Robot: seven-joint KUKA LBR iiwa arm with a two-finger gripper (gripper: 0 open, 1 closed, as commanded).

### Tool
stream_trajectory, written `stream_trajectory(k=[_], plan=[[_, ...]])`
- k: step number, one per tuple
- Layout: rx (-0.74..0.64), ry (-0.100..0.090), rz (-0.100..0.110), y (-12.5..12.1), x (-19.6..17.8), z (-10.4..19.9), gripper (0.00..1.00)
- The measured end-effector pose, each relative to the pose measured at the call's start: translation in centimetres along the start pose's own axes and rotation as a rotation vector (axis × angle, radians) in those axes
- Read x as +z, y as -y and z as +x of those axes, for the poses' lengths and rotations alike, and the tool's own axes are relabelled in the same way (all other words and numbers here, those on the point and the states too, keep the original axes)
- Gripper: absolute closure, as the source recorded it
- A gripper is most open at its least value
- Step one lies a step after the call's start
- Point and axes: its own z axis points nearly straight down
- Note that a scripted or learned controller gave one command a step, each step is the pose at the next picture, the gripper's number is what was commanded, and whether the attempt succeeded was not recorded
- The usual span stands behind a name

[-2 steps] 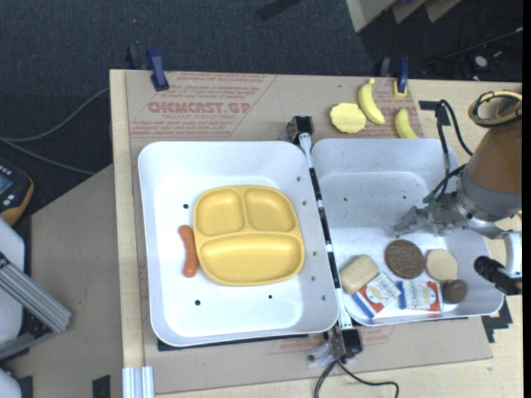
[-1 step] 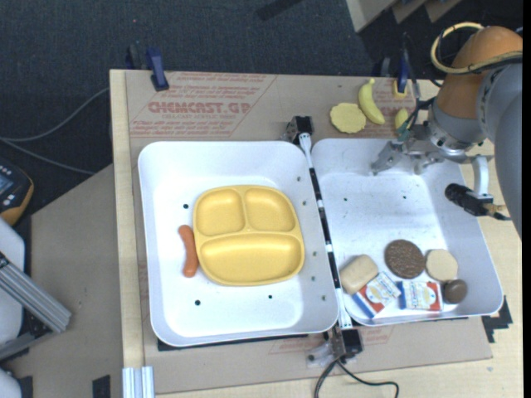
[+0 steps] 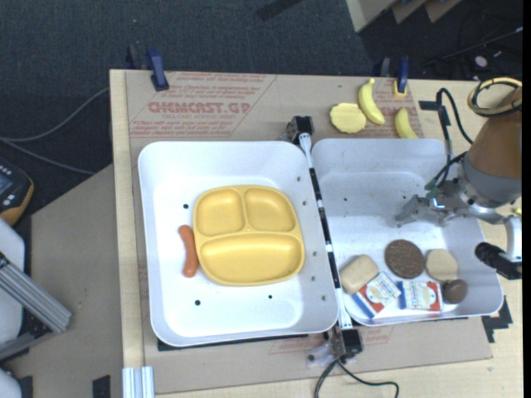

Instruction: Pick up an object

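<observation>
Nearest me lay the flat red-white-and-blue packets (image 3: 404,294) along the right white plastic bin's (image 3: 365,181) front edge. Left, the other shallow bin (image 3: 166,222) held a yellow three-compartment plate (image 3: 247,234) with an orange sausage (image 3: 189,249) beside it. Smaller still, a round brown cookie (image 3: 405,258) sat just below the gripper (image 3: 412,212), its metal fingers spread apart, gripping nothing.

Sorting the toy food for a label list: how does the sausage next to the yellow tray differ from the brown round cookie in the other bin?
The sausage is long, thin and orange-red; the cookie is flat, round and dark brown. The sausage lies in the left bin beside the yellow divided tray; the cookie lies in the right bin among other food pieces. Both rest on a bin floor, apart from the gripper.
</observation>
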Motion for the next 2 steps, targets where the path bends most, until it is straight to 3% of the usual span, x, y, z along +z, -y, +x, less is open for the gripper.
stream_trajectory(k=[1, 2], plan=[[0.0, -0.002, 0.0, 9.4, 0.1, -0.5, 0.0], [-0.004, 0.001, -0.009, 8.9, -1.0, -0.4, 1.0]])
